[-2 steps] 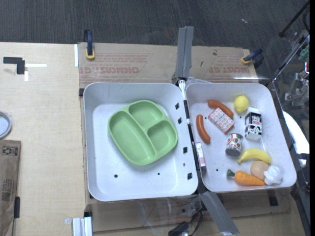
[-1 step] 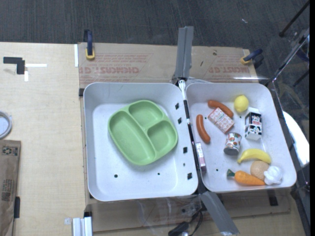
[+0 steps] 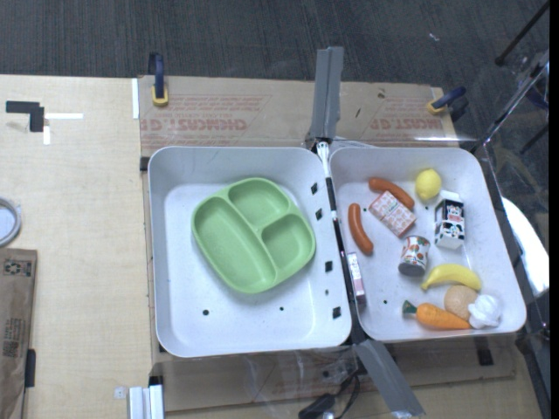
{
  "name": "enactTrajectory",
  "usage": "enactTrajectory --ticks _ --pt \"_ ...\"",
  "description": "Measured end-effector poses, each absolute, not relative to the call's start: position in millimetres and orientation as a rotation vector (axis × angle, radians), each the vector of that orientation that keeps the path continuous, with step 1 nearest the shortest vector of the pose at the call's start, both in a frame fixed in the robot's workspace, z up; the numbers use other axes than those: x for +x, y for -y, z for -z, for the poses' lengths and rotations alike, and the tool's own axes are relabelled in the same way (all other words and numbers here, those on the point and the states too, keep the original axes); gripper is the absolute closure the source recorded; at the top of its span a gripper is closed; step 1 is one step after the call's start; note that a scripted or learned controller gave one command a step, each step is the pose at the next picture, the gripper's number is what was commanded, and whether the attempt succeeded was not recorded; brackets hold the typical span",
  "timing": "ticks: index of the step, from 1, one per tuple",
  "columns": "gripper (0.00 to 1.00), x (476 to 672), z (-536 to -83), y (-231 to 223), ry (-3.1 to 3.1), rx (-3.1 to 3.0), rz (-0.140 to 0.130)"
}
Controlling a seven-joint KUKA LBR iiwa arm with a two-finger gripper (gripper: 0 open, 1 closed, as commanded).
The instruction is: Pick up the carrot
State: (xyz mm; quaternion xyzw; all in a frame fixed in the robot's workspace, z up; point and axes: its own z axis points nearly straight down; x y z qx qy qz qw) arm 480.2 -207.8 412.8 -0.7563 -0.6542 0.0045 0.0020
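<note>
The carrot, orange with a small green top pointing left, lies near the front edge of the right bin. It rests just below a banana and touches a tan bread roll and a white lumpy item at its right end.
The right bin also holds two sausages, a pink box, a lemon, a small milk carton and a can. A green divided plate sits in the left bin. Clamps hold the cardboard behind.
</note>
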Motion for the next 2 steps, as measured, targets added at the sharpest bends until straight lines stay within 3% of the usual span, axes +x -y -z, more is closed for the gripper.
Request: enactTrajectory --ticks 1,2 --pt "1.0 478.8 -380 217 2.47 -1.937 -0.004" --pt "1.0 578.7 -393 222 2.267 -2.173 -0.005"
